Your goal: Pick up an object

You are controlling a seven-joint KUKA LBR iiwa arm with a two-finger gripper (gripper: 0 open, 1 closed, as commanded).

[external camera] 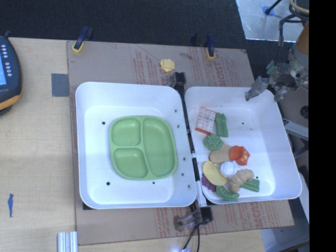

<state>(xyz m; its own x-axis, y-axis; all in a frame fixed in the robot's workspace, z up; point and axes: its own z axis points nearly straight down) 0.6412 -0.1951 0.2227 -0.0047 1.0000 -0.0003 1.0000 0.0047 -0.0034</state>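
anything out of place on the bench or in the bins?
One stray: a small yellow toy piece lies on the brown cardboard sheet above the two bins, outside both. The other toy food sits piled in the right white bin; the green divided plate lies flat in the left white bin. No spill or damage is visible.

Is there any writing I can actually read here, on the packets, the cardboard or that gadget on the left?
None reads clearly.
Red print on the brown cardboard sheet: too blurred.
Small red-and-white packet in the right white bin: label too small.
Dark handheld gadget with orange edge: buttons and screen illegible.
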